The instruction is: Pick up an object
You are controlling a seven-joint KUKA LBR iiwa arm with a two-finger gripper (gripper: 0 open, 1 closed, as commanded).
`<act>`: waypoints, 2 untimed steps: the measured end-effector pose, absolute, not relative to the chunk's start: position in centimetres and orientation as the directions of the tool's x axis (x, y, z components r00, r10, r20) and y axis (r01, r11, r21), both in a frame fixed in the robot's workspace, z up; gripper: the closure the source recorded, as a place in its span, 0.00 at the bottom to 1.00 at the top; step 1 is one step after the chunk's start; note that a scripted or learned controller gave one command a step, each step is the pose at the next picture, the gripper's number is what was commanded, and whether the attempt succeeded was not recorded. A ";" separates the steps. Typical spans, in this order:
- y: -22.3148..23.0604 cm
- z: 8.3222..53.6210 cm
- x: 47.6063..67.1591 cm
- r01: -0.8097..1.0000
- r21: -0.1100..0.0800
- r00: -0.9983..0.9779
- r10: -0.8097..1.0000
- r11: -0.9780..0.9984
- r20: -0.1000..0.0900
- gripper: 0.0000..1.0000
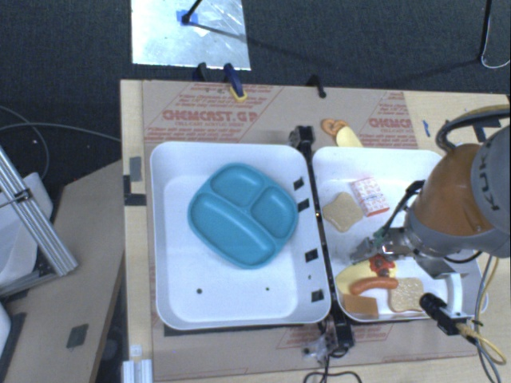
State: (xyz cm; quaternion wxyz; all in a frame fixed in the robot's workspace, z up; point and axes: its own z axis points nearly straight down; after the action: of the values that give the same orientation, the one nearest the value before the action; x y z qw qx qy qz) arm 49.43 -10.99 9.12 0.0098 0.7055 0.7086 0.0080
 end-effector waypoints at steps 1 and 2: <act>-11.6 10.5 49.7 0.999 0.037 0.002 1.000 -0.001 -0.015 1.00; -11.7 9.4 50.0 1.000 0.028 0.005 1.000 -0.004 -0.013 1.00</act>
State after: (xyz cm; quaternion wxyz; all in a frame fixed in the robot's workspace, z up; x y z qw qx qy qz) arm 49.96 -11.66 9.39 0.0145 0.7086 0.7055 0.0054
